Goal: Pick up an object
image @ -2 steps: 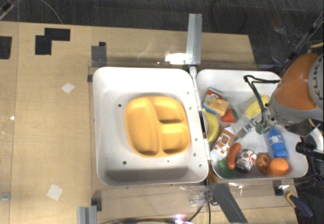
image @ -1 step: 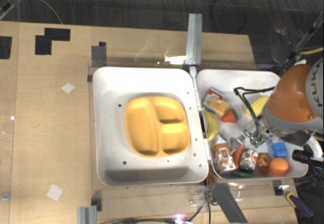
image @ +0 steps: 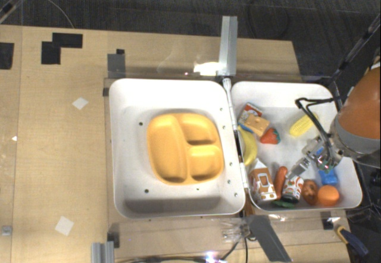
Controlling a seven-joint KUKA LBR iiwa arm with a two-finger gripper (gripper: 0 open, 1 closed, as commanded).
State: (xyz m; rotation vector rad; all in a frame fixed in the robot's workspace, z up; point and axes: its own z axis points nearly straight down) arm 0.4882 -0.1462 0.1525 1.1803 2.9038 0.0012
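Camera view: gripper (image: 308,159) low inside right bin (image: 280,90), its spread not readable at this size, nothing seen held. Around it: can (image: 292,189) just below, orange (image: 328,196) lower right, corn (image: 302,125) above, strawberry (image: 270,135) upper left. Yellow tray (image: 183,147) sits in left bin (image: 122,137).

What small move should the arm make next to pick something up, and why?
Probably lower the claw a little toward the small can just below it in the right bin. The claw hangs above the toys with nothing visibly between its fingers, and the can seems the nearest thing.
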